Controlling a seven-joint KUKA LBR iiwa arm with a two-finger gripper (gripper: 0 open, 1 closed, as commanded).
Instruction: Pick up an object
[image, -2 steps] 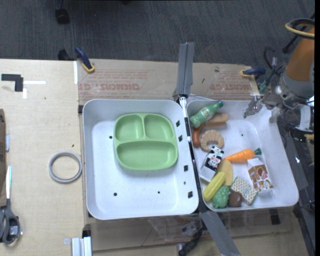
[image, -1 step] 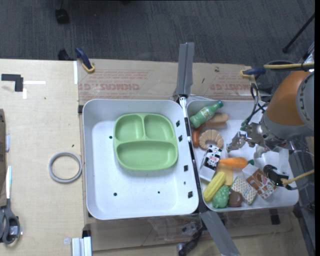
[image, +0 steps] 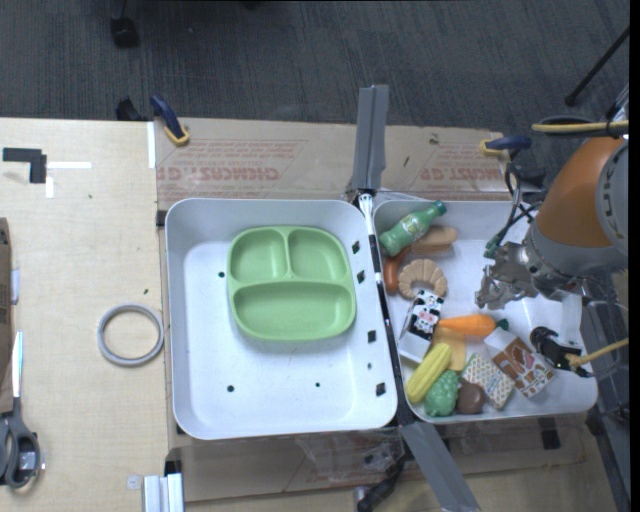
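Claw (image: 497, 285) over rt bin (image: 570, 405), above carrot (image: 466, 325); grip state can't tell.

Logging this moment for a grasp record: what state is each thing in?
green plate: flat in left bin, compartments bare
green bottle: lying on its side
carrot: lying flat
corn: lying flat
gripper: above right bin, holding nothing visible

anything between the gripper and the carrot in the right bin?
Nothing visible. The gripper hangs just above and right of the carrot, with bare bin floor between them. The cow carton lies to the carrot's left, out of the path.
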